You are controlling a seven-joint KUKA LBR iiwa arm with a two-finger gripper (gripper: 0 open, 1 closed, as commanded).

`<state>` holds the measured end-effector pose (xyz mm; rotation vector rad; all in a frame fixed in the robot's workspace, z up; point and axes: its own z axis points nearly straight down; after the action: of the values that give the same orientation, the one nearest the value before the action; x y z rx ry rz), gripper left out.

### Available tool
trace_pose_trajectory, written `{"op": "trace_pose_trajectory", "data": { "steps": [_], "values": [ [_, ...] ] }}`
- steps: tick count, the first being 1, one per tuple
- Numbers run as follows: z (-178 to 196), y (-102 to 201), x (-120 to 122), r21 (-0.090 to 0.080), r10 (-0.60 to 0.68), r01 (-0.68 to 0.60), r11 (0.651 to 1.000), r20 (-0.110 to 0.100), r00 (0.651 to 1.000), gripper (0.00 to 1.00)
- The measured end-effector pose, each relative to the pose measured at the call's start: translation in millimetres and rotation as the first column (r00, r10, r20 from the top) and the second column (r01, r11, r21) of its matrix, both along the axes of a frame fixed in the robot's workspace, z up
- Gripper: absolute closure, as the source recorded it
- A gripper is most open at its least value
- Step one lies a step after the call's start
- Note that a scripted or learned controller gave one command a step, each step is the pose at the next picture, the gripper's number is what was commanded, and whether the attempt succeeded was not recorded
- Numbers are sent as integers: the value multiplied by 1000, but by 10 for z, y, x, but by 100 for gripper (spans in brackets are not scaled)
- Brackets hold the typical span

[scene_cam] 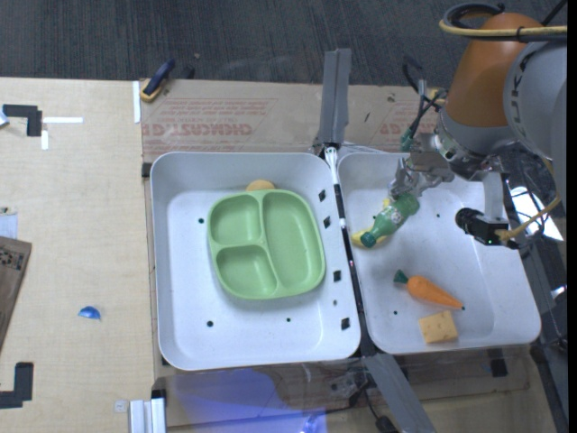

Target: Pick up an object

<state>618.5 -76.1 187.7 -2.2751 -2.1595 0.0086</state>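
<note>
Green-yellow toy [383,224] beneath gripper [407,188], right bin [505,305]

Cardboard sheet [234,115] behind bins: red mirrored print, apparently "OKMONZ"; uncertain

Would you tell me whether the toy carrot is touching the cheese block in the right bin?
Apart. The camera view shows a strip of white bin floor between the carrot and the cheese block.
</note>
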Motion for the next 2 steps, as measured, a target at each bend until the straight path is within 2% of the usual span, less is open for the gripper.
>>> {"op": "trace_pose_trajectory", "data": {
  "steps": [1, 2],
  "values": [
    [480, -3, -498, -1, -61, 61, 998, -1, 998, 100],
    [257, -387, -740, 1, 74, -74, 997, -1, 997, 100]
  ]
}}
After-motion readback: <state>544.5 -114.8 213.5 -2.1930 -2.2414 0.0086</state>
